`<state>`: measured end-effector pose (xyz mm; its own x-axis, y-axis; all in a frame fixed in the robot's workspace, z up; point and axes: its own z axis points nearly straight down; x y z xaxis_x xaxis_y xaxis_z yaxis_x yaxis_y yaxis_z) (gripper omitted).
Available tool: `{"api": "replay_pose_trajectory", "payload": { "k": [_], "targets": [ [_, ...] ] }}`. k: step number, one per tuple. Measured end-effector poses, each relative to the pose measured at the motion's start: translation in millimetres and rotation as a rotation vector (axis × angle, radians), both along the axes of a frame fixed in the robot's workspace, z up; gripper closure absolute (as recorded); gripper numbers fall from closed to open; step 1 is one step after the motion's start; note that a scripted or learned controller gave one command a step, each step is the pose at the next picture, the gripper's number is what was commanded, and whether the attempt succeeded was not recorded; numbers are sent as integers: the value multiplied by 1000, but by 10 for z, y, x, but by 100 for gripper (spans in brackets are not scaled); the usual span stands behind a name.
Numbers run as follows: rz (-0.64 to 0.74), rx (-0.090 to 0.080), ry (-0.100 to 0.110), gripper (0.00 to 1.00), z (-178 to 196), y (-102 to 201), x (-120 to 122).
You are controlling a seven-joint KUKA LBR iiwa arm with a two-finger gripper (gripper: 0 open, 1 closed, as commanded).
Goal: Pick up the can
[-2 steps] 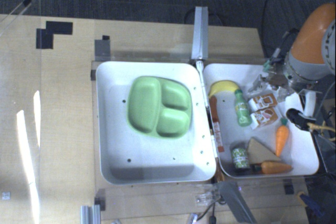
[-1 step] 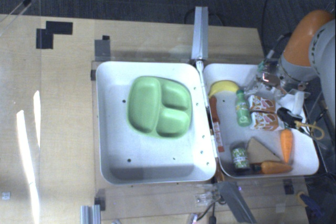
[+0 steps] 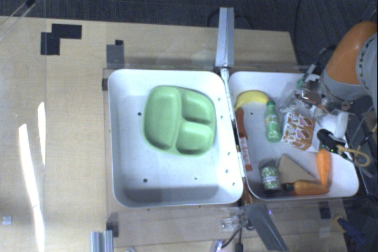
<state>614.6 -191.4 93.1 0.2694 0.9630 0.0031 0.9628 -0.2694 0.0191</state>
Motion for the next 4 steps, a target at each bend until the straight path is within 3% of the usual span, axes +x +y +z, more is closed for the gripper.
{"api": "replay_pose_trajectory", "payload": {
  "k": [1,2,3,4],
  "targets": [
    [-73,2,12,0,-54,89,482],
    [-64,-1,5,100,80,106,510],
    [-62,-1,5,0,78,110,510],
    [-303,5,11,0,-53,152,-247]
  ]
}}
